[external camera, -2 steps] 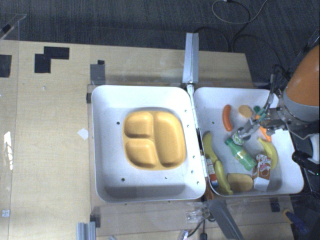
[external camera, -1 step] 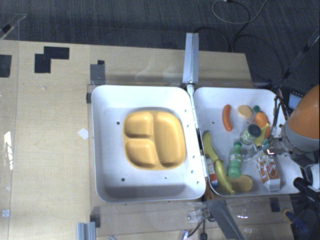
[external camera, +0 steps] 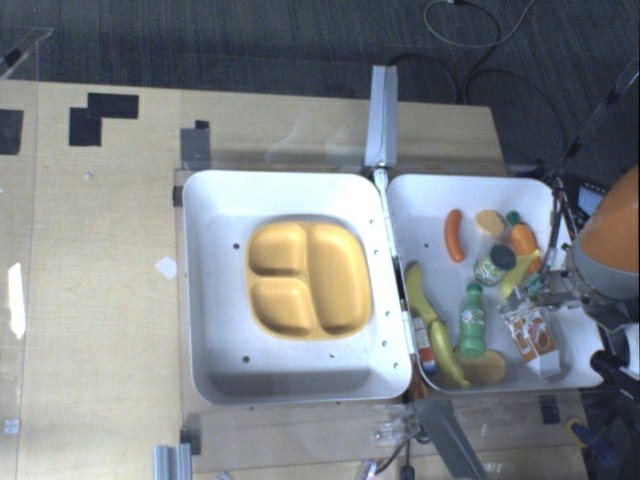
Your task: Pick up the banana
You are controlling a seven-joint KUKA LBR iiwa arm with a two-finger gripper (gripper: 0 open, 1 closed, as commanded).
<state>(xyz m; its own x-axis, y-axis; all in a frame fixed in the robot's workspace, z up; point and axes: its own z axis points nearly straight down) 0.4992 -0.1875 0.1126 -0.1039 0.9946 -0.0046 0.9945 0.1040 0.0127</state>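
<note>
The banana is yellow and lies lengthwise along the left wall of the right bin, its lower end near the front corner. My gripper reaches in from the right side of that bin, low over the clutter beside a small printed carton. It is about a hand's width to the right of the banana, with a green bottle lying between them. The orange band of the arm sits at the right edge of the view.
The right bin also holds a red-orange sausage, a carrot, a round can and a brown lump. A yellow divided plate rests in the left bin. A metal post stands behind the bins.
</note>
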